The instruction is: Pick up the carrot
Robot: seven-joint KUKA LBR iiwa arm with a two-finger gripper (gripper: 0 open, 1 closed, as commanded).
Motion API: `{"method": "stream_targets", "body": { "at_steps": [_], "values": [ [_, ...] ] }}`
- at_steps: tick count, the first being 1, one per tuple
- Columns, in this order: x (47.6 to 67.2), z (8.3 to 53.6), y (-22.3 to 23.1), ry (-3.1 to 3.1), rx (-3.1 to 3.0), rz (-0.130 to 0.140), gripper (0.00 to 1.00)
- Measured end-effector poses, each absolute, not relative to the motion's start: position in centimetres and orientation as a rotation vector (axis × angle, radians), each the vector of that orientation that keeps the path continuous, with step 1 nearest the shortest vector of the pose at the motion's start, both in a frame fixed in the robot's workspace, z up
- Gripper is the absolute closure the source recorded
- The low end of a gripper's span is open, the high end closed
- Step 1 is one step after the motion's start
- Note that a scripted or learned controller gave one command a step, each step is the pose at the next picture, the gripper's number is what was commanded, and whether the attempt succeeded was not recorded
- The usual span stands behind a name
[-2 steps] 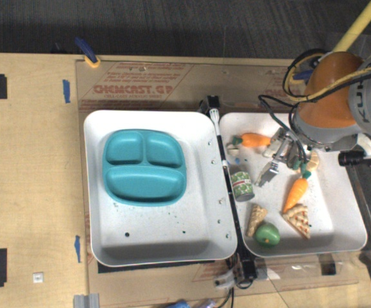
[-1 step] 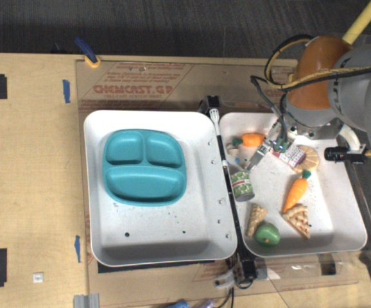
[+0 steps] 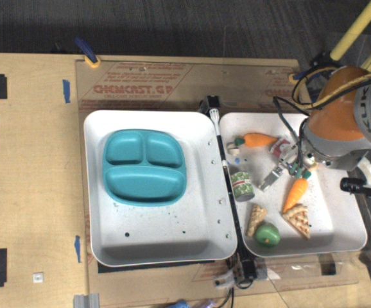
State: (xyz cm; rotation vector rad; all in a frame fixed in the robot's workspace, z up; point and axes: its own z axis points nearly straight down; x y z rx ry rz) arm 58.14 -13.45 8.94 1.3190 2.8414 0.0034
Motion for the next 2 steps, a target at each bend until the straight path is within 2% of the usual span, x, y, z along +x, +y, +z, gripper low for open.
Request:
{"method": "stream_targets", "body": {
  "at_steps": [1,2],
  "values": [
    [52.1,9.0,-16.6,2.900,1.179,0.001,0.00],
    [54.4,8.9,-18.5,2.646,1.677,0.009,0.00]
  ]
}}
